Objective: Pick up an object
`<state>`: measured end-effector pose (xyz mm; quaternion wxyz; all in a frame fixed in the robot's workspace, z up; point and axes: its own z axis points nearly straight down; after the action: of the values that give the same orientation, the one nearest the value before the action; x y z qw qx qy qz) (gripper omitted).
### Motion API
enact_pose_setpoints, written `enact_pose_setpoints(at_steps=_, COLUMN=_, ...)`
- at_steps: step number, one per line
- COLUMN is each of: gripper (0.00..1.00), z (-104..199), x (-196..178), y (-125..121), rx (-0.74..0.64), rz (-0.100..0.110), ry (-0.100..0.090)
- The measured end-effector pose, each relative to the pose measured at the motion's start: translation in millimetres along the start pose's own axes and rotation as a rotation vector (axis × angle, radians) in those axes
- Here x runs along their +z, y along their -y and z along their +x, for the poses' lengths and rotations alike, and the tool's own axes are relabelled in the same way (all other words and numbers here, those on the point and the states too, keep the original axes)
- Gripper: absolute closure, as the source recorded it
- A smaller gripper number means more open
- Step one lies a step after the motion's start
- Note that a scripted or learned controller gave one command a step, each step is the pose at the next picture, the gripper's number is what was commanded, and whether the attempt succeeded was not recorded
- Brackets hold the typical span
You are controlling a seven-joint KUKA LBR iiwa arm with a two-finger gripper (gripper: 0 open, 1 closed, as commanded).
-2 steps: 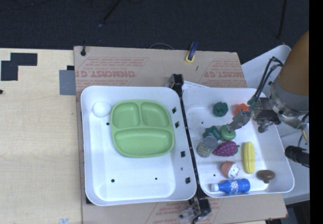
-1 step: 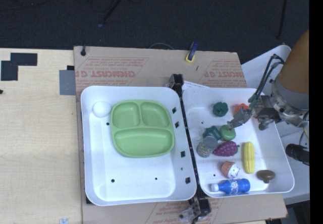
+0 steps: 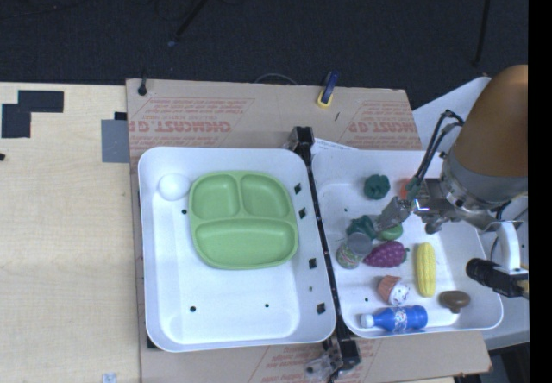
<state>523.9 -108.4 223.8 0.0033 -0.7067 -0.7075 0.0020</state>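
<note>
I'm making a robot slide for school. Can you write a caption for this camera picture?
Robot arm reaches over the right bin of toy food, beside a green divided plate in the left bin.

Pale wood counter (image 3: 60, 243) carries a printed cardboard sheet (image 3: 233, 118), and on that sit two white bins (image 3: 164, 304) (image 3: 487, 312) side by side.

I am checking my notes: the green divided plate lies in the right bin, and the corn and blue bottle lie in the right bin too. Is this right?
Not quite. The camera view shows the green divided plate in the left bin, not the right one. The corn and the blue bottle do lie in the right bin.
</note>
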Motion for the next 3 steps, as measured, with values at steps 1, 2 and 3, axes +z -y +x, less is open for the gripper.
enact_pose_setpoints(at_steps=1, gripper=0.00, z=5, x=44, y=0, rx=0.001, rz=0.000, ry=0.000)
enact_pose_setpoints(at_steps=2, gripper=0.00, z=7, x=89, y=8, rx=0.002, rz=-0.005, ry=-0.001)
enact_pose_setpoints(at_steps=3, gripper=0.00, z=5, x=95, y=3, rx=0.001, rz=-0.022, ry=0.002)
